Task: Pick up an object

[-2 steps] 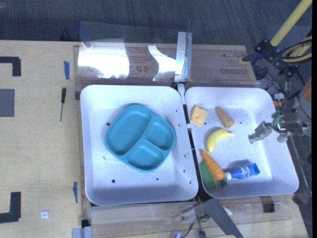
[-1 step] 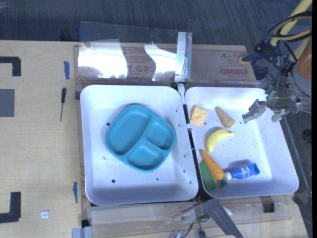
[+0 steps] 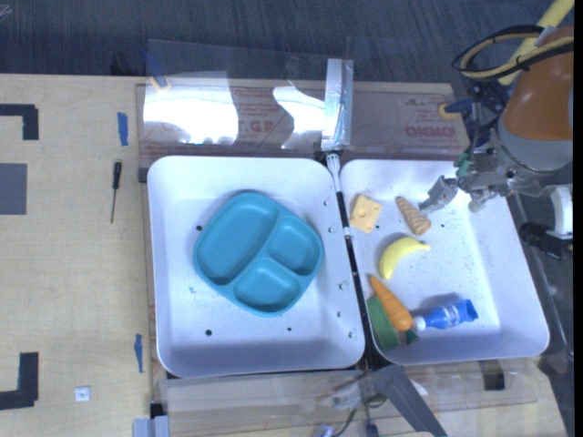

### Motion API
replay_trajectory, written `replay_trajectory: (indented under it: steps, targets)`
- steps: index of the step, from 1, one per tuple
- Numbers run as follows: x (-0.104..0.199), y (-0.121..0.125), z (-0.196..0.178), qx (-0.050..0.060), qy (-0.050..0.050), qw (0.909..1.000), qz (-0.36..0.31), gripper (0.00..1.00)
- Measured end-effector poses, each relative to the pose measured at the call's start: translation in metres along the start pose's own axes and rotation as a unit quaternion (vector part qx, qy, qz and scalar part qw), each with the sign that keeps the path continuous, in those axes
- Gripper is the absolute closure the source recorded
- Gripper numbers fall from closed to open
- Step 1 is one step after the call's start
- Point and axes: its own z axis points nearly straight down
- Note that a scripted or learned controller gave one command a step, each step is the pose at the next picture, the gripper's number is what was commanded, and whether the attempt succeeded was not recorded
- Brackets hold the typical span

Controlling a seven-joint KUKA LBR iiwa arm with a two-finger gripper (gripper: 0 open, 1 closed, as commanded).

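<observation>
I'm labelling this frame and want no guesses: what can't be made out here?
- Gripper: small and blurred in the camera view; open or shut is unclear.
- Green object: partly covered by the carrot; its shape is unclear.
- Blue tube: label too small to read.
- Arm: cut off by the right edge.

- Yellow cheese wedge (image 3: 365,213): flat, far-left in the right bin (image 3: 510,271).
- Tan cone (image 3: 413,215): lying beside it.
- Banana (image 3: 399,254): curved, mid-bin.
- Carrot (image 3: 393,306): slanted, touching a green piece (image 3: 381,327).
- Blue-and-white tube (image 3: 444,316): on its side, near front.
</observation>
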Motion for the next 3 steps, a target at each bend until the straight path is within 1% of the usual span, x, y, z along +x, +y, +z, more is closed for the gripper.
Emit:
replay_trajectory:
  steps: [1, 2, 3]
  targets:
    - [0.012, 0.038, 0.095, -0.006, -0.001, 0.9967, 0.081, 0.00]
    - [0.012, 0.044, 0.107, -0.004, -0.001, 0.9971, 0.076, 0.00]
    - [0.013, 0.046, 0.093, -0.008, -0.002, 0.9972, 0.075, 1.00]
